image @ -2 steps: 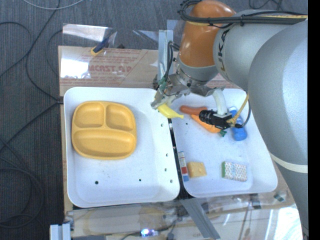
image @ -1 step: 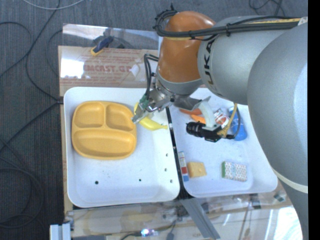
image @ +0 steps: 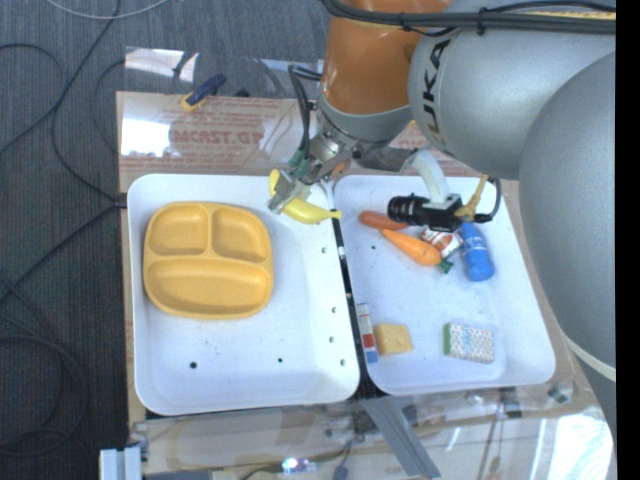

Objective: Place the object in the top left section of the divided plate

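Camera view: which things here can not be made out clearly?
1. Banana: upper end hidden by the gripper; lifted or resting, unclear.
2. Right bin: its far right corner is covered by the arm.
3. Packet beside the carrot: mostly hidden, too small to identify.

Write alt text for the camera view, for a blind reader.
The tool is at a banana in the left bin's back right corner, apart from the yellow divided plate. The right bin holds a carrot and a blue bottle, among others.

The small yellow banana (image: 308,211) is right of the yellow three-section divided plate (image: 208,259), apart.
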Motion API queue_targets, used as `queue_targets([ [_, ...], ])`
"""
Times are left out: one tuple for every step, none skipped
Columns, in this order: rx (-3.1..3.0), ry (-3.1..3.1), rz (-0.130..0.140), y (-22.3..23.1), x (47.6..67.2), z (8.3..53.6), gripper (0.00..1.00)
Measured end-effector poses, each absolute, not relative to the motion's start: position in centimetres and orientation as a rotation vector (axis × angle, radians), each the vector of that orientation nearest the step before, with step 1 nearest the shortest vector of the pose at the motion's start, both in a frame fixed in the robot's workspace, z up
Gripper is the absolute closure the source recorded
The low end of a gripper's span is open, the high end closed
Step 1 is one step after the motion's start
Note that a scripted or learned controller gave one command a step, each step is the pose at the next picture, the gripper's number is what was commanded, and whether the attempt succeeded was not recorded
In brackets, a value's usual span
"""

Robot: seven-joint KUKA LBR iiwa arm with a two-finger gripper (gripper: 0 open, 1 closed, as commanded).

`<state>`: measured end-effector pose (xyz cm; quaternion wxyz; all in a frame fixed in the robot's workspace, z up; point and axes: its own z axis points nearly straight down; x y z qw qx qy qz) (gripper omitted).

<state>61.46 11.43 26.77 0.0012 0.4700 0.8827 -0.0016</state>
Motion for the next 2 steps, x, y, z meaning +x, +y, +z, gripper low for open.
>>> queue_targets([
  [1.481,2.771,-0.001,12.5,63.8,31.2,1.0],
  [1.241,2.887,-0.003,19.5,60.8,26.7,1.0],
])
